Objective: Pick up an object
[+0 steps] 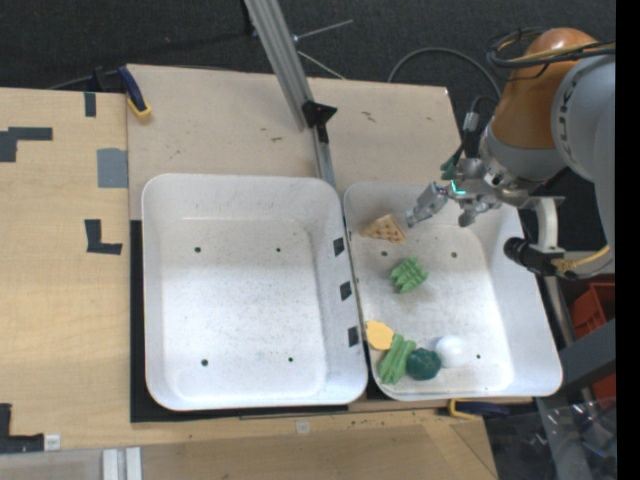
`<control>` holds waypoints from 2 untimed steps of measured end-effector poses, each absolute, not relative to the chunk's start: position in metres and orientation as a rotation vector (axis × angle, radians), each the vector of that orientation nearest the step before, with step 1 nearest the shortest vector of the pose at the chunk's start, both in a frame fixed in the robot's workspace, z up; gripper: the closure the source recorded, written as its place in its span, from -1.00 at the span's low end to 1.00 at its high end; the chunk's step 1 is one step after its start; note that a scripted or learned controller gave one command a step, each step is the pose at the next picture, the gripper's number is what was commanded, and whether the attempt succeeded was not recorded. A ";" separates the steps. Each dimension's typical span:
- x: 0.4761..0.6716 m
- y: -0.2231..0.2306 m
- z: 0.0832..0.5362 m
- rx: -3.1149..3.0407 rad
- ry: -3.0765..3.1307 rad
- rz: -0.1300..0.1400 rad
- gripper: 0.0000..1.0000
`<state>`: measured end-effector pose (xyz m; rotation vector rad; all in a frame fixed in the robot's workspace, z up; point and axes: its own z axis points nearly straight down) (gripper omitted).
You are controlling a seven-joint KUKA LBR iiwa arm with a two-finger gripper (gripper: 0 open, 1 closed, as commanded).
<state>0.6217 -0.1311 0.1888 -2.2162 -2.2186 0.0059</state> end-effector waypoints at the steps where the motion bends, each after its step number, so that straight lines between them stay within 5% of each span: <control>1: 0.623 -0.131 0.192 -2.218 -2.222 0.001 -1.00; 2: 0.628 -0.123 0.141 -2.215 -2.221 0.008 -1.00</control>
